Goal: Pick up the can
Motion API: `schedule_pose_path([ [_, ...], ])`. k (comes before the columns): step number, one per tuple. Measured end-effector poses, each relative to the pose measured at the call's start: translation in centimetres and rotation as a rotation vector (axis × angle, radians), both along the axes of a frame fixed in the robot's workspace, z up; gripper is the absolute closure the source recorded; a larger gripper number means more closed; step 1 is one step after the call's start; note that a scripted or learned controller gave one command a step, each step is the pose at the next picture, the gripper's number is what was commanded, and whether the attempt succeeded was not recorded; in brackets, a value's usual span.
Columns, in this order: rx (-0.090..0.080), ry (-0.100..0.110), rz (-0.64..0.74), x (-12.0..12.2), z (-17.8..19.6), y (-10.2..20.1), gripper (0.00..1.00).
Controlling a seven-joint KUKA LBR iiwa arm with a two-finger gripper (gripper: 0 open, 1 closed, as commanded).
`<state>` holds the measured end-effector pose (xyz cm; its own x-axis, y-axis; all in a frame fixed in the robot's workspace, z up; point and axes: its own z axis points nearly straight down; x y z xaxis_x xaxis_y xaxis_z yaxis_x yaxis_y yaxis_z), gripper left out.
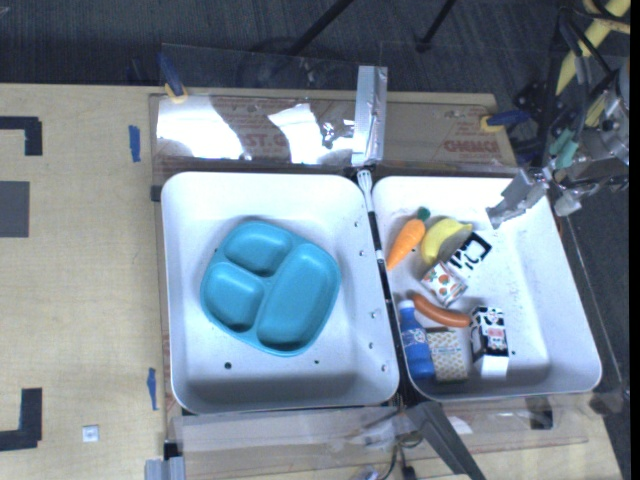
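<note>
The can (443, 284) is small, with a white and red label, and lies on its side in the middle of the right bin (545, 298). It rests between a banana (444, 236) and an orange-red sausage (440, 314). My gripper (505, 206) hangs over the upper right part of that bin, up and to the right of the can and apart from it. Nothing shows between its fingers.
Around the can lie a carrot (404, 242), a black-and-white packet (470, 253), a blue bottle (412, 340), a cracker box (450, 354) and a small cow-print carton (490, 338). The left bin (190, 348) holds a blue divided plate (270, 285).
</note>
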<state>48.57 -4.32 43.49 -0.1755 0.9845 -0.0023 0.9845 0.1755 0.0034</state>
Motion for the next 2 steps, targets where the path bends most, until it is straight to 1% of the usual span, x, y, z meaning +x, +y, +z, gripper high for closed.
schedule_pose_path([
  [1,0.001,0.005,0.101,-0.6,0.0,8.6,0.0],
  [2,0.002,0.001,-0.099,0.5,0.0,16.8,0.0],
])
